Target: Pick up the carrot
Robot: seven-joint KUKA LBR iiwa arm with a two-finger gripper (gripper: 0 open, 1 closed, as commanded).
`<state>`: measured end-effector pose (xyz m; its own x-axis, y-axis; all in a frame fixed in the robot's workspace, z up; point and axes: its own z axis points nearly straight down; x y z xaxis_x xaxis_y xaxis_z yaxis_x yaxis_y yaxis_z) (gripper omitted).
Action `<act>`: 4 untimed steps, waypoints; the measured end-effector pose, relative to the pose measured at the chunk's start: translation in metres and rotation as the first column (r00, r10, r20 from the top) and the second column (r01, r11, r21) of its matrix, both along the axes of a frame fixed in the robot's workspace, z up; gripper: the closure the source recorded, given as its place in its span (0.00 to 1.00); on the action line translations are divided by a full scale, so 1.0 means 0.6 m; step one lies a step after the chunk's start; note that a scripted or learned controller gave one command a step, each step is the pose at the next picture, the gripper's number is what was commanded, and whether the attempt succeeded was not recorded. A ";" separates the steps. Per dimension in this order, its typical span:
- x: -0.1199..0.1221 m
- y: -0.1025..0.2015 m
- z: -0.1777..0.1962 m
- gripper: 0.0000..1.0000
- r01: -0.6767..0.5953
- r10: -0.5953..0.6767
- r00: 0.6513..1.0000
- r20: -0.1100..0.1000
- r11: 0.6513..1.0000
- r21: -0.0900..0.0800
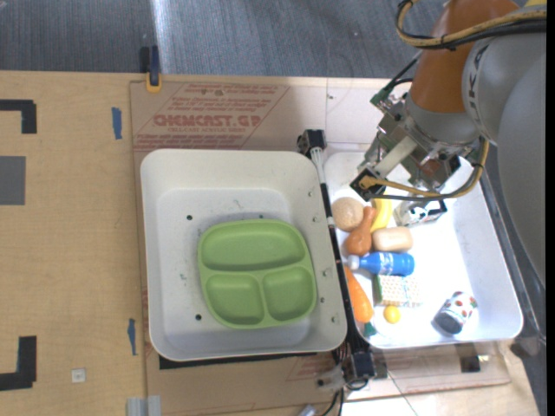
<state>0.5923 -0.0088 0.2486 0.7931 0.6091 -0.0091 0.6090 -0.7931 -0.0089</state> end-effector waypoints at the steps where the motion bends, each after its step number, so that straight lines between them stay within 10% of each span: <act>1: -0.058 0.026 -0.010 0.00 0.284 -0.284 0.959 0.002 0.959 -0.001; 4: -0.191 0.047 -0.109 0.00 0.441 -0.441 0.898 0.001 0.898 -0.002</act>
